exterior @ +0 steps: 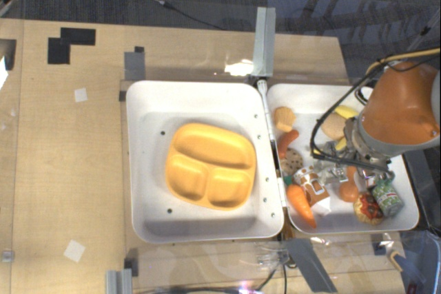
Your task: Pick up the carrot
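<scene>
The carrot (300,204) is orange and tapered. It lies near the front left corner of the right bin (406,222), pointing toward the front edge. My gripper (344,170) hangs below the orange wrist band over the middle of that bin, to the right of and a little behind the carrot. Cables and the wrist body hide its fingers. Nothing is visibly held.
The right bin also holds a sausage (287,141), a cookie (292,162), a bread piece (282,117), a small carton (313,187), a can (387,200) and other food items crowded around the gripper. The left bin (145,217) holds a yellow divided plate (209,165).
</scene>
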